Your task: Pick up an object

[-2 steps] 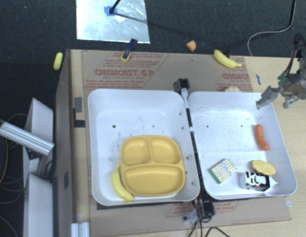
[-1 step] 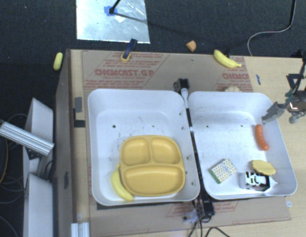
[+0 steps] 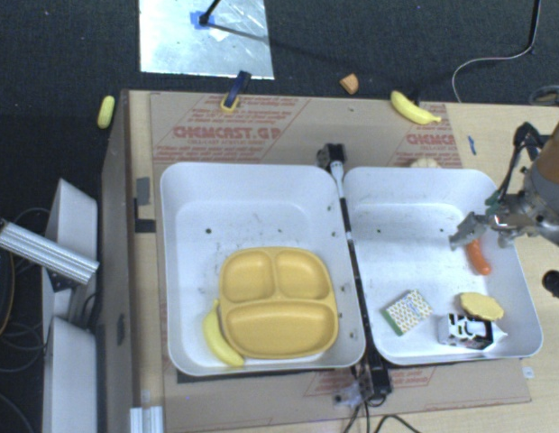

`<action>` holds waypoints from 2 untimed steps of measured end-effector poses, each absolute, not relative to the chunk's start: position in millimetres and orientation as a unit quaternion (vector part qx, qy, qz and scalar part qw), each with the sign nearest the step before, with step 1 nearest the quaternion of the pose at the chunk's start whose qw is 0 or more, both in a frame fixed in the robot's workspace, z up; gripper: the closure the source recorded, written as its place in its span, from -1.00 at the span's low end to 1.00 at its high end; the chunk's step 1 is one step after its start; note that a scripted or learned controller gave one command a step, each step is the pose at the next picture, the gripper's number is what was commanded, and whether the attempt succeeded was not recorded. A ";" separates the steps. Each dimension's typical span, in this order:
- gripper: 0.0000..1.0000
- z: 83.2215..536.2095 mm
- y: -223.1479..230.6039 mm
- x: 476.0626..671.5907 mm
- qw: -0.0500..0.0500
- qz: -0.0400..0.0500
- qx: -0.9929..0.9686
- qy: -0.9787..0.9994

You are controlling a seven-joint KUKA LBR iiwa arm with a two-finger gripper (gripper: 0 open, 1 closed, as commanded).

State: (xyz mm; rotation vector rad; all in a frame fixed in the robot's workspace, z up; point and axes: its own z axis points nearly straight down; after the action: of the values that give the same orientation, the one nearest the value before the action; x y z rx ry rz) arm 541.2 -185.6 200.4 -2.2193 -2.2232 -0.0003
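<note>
Carrot (image 3: 479, 258) just beneath jaws (image 3: 470, 234)

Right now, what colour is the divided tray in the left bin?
Yellow; the divided tray shows best in the overhead camera view.

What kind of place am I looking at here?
Probably a robotics lab: a robot arm reaches over two white bins of toy items, like a yellow divided tray, with cables on dark carpet.

1. The bench (image 3: 261, 124), topped with printed cardboard, carries two white bins side by side.
2. The left bin (image 3: 185, 269) and right bin (image 3: 415, 197) touch along the middle.
3. A banana (image 3: 413, 107) lies at the far right edge.
4. A clamp (image 3: 234, 91) sits on the far edge.
</note>
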 end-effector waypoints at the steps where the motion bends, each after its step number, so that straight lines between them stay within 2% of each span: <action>1: -1.00 105.9 -206.5 531.7 0.000 0.000 -0.707 -0.707; 2: -1.00 84.5 -206.1 583.9 -0.001 -0.001 -0.706 -0.708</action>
State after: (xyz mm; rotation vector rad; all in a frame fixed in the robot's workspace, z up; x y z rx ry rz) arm 583.9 -206.1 84.5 -2.2186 -2.2271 -0.0019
